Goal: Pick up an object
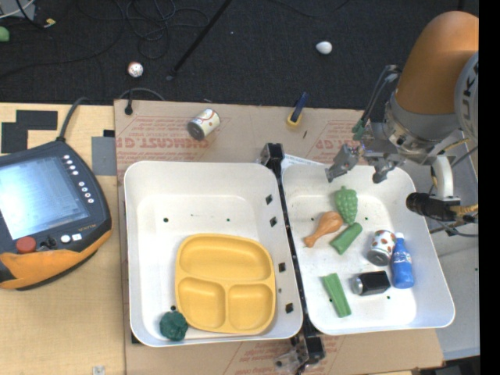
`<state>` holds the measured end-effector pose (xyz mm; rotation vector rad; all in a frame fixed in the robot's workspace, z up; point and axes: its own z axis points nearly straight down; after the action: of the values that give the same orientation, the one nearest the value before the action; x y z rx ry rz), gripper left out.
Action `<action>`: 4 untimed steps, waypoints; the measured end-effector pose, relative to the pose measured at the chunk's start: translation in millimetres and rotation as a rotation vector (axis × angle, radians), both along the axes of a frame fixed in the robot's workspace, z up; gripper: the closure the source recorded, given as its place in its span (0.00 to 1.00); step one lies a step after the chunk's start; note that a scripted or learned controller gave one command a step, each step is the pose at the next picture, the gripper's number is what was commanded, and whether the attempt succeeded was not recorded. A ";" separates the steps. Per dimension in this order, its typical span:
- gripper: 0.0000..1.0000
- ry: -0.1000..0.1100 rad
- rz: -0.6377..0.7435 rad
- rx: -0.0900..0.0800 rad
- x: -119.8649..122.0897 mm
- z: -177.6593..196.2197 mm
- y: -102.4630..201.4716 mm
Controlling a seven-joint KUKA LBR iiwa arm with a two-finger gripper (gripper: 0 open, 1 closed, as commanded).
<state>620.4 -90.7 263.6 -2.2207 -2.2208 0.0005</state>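
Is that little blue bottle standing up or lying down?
Lying down. The blue bottle rests flat on the right bin's floor, white cap toward the far side.

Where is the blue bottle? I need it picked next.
The blue bottle stands near the right bin's right wall, beside the round can.

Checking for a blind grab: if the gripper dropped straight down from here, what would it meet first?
Probably the bumpy green toy, which lies just below the open gripper in the right white bin; depth is unclear, so it might land on the bin floor beside it.
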 end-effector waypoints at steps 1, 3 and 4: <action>0.00 0.018 -0.002 0.002 -42.2 -133.7 -24.5; 1.00 -0.001 0.002 0.003 -119.9 -13.2 22.3; 1.00 -0.006 0.006 0.002 -144.9 79.2 74.3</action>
<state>475.5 -16.4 342.8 -2.2166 -2.2294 -0.0085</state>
